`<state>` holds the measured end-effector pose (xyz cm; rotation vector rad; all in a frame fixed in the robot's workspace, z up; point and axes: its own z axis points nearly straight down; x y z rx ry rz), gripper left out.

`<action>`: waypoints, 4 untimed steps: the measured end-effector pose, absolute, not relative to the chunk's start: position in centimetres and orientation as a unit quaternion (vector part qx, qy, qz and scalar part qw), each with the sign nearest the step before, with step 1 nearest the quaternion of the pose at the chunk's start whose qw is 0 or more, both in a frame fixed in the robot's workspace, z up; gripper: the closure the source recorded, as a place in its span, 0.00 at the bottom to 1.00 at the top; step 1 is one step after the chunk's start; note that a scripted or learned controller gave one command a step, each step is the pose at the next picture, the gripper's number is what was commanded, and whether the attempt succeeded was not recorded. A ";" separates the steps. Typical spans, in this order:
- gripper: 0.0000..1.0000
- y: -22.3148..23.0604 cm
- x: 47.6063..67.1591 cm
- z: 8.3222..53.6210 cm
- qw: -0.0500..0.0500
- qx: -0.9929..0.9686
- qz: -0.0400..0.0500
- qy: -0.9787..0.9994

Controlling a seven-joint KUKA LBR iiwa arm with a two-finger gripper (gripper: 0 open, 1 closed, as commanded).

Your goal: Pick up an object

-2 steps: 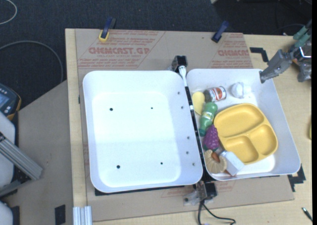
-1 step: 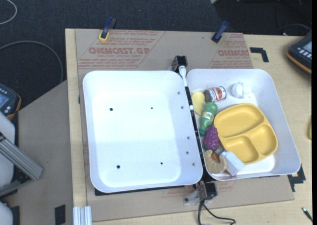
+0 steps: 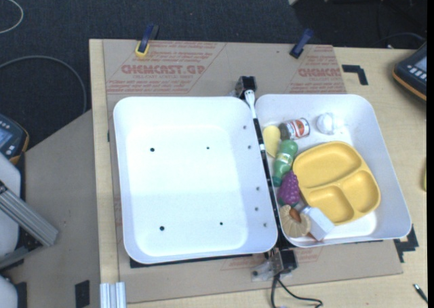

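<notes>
The right bin [image 3: 359,106] holds a yellow divided plate [image 3: 336,181] lying at a slant. Along the plate's left side sit a yellow lemon-like piece [image 3: 271,138], a small red-labelled can [image 3: 296,127], a green bottle [image 3: 285,156] and a purple bunch of grapes [image 3: 289,188]. A white round object [image 3: 326,122] lies near the bin's far edge. At the bin's near left corner are a brown round item [image 3: 293,222] and a white block [image 3: 317,222].
The left bin [image 3: 135,117] lies beside the right one on a brown board [image 3: 203,62]. Blue and yellow clamps [image 3: 144,41] [image 3: 301,43] hold the board's far edge. Dark floor with cables surrounds the bench.
</notes>
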<state>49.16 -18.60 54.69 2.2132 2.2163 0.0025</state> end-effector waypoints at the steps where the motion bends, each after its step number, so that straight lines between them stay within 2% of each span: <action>1: 1.00 -21.4 47.7 37.8 -0.008 0.709 -0.004 0.706; 2: 1.00 -21.4 48.0 39.9 0.004 0.707 0.001 0.707; 4: 1.00 -21.4 48.2 42.0 0.008 0.706 0.001 0.708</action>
